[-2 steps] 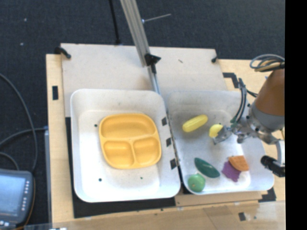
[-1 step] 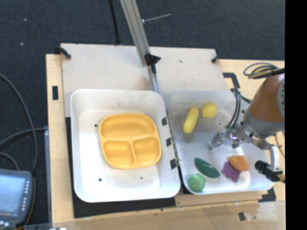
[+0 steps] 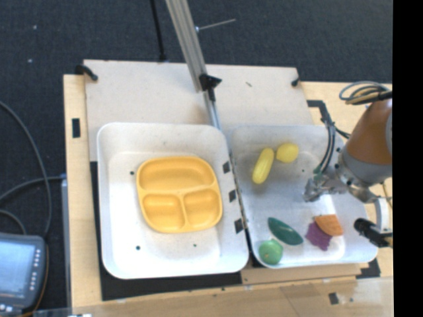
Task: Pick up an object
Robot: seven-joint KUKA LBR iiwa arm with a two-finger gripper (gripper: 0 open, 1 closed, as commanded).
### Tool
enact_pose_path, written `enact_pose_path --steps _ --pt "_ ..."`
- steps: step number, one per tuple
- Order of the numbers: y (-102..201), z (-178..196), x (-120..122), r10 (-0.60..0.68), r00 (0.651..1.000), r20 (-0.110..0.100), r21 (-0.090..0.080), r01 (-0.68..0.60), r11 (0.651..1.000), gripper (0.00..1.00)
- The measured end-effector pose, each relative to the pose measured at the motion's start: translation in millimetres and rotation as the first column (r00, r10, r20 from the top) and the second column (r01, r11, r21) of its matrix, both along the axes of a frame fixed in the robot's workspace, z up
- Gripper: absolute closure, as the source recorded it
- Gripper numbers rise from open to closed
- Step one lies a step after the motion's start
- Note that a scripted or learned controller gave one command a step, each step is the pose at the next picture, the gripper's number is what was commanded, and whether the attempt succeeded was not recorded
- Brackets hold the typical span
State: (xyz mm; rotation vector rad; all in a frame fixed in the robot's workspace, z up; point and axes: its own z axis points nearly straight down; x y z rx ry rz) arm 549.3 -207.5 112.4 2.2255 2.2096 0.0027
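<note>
The right bin [image 3: 291, 137] holds a yellow banana-like piece [image 3: 263, 165], a small yellow lemon [image 3: 287, 152], a dark green leaf-shaped piece [image 3: 285, 231], a light green round fruit [image 3: 270, 251], a purple piece [image 3: 318, 236] and an orange piece [image 3: 328, 224]. My gripper [image 3: 312, 191] hangs over the right side of this bin, just above the orange and purple pieces and right of the lemon. Nothing shows between its tips.
The left bin [image 3: 112, 177] carries a yellow divided tray [image 3: 178, 192]. A slanted metal pole [image 3: 188, 38] rises from between the bins at the back. Cables [image 3: 360, 92] loop by the arm at the right. A screen [image 3: 20, 263] sits at the lower left.
</note>
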Motion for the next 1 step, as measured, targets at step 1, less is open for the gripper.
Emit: enact_pose_path --steps 1 --pt "3.1 44.6 2.7 0.01 1.0 0.001 0.0 -0.01 1.0 1.0"
